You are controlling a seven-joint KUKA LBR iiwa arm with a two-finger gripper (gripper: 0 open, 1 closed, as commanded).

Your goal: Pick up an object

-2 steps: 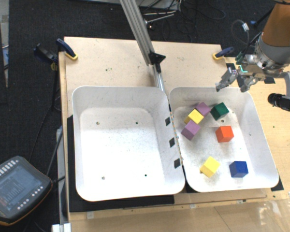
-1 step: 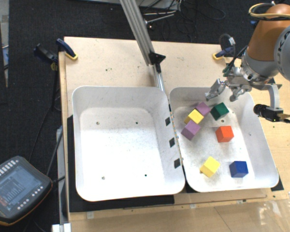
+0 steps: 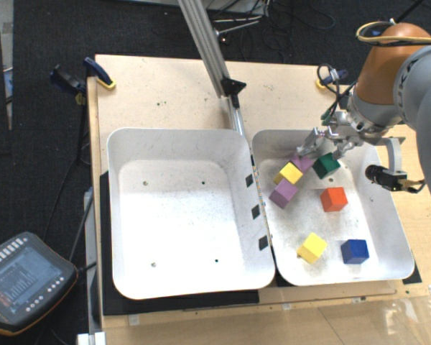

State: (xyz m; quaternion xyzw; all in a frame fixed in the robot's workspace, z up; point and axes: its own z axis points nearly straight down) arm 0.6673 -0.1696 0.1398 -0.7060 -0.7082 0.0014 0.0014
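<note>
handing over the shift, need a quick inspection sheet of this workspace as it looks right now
surface: wooden bench bearing a left bin and a right bin.
job's things: in the right bin, yellow block touching purple block; green block; orange block; second yellow block; blue block.
clutter: clamps at the bench's far corners.
grippers: gripper low beside the green block; grasp unclear.
cables: loose cables on the floor beyond the bench.
surroundings: teach pendant, metal strut.
</note>
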